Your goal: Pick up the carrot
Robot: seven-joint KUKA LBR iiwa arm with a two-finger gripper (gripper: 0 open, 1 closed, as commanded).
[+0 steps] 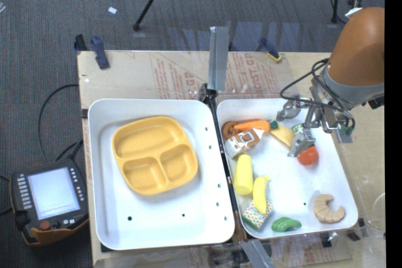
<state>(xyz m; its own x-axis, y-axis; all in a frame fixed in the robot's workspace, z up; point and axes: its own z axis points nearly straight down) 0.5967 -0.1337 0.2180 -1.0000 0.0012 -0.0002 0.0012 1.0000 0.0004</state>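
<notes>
Orange and slender, the plastic carrot (250, 126) lies untouched at the right bin's (349, 191) far-left corner while the gripper (303, 140), fingers seemingly apart, hovers near a red tomato (308, 156), so approach continues: shift left, then descend.

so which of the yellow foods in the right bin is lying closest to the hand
The pale yellow cheese wedge, just left of the hand and beside the carrot's tip. The corn and banana lie lower, toward the bin's near side.
</notes>
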